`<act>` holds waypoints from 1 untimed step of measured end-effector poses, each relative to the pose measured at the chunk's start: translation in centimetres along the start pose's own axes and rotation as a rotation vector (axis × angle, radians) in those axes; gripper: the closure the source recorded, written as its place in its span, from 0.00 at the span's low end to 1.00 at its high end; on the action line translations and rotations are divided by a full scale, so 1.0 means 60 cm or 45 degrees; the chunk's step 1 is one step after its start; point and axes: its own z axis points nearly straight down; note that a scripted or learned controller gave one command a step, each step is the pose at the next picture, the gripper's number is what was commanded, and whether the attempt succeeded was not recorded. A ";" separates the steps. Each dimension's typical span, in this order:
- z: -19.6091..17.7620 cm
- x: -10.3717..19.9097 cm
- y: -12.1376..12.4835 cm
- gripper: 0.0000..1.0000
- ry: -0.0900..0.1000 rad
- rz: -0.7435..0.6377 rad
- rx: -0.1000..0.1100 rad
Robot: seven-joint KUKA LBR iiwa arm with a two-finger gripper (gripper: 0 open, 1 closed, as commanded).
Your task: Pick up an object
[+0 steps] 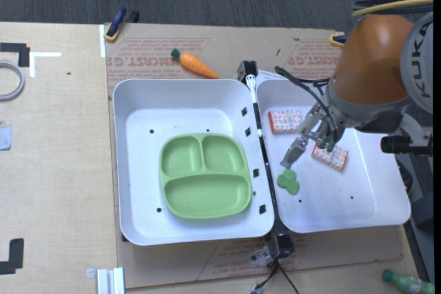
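In the right bin [386,206], gripper [295,151] hovers just above the green toy [289,182], apparently open and empty, so approach underway; next: descend, close.

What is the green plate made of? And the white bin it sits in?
The green plate looks like smooth moulded plastic, with an even colour and rounded dividers between its three sections. The white bin seems to be plastic too, judging by its soft, rounded rim, though the picture cannot prove it.
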 end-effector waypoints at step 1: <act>0.076 -0.122 -0.014 0.00 -0.002 -0.088 0.000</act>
